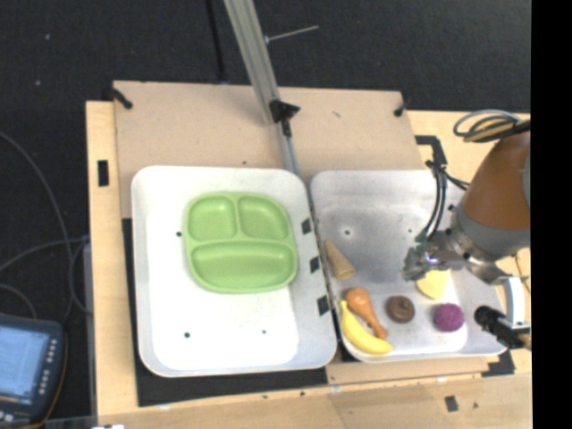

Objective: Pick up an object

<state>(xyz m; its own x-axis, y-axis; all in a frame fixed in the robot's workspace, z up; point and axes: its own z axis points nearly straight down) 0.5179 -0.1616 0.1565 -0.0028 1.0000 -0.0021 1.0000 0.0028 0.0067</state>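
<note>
The right bin (pixel 375 195) holds several small objects along its near side: a tan cone (pixel 338 258), an orange carrot-like piece (pixel 365 309), a yellow banana (pixel 361 332), a brown round piece (pixel 400 308), a purple ball (pixel 448 316) and a pale yellow piece (pixel 434 283). My gripper (pixel 424 262) hangs low over the bin's right part, directly above and touching the pale yellow piece, which it partly covers. Its fingers are hidden under the wrist.
The left bin (pixel 161 329) carries a green divided plate (pixel 240 242). A metal pole (pixel 255 52) rises from behind the bins. The arm's orange band (pixel 500 186) and cables hang over the bench's right edge. A tablet (pixel 27 365) lies at lower left.
</note>
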